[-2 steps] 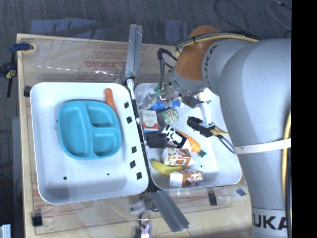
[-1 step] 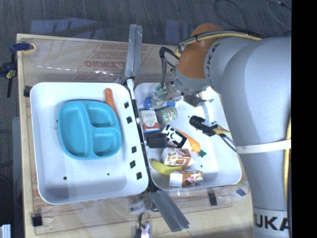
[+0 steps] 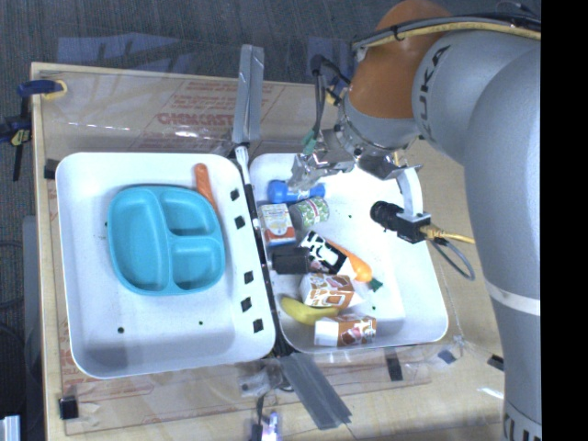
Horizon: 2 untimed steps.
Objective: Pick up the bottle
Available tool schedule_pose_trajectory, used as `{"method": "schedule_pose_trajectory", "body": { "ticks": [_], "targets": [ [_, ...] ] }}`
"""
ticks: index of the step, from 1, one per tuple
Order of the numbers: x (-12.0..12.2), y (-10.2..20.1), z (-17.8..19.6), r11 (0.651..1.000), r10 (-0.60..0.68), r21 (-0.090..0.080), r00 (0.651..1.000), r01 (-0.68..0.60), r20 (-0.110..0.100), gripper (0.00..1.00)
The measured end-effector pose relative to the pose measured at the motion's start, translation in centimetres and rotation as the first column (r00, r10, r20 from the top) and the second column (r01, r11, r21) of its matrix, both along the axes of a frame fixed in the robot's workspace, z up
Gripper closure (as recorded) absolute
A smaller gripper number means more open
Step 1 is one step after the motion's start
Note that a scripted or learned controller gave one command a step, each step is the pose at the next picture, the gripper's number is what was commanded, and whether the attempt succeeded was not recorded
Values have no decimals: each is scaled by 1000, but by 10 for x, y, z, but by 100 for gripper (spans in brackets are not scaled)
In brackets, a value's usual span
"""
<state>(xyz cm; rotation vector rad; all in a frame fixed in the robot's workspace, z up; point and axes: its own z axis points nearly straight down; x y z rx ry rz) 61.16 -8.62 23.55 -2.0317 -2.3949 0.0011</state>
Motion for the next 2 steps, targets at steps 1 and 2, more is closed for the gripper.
{"method": "schedule_pose_trajectory", "body": {
  "ticks": [1, 2],
  "targets": [
    [-65, 22, 114, 986, 165, -1, 986, -165, 2, 100],
    [-75, -4, 179, 962, -273, -1, 962, 273, 1, 100]
  ]
}}
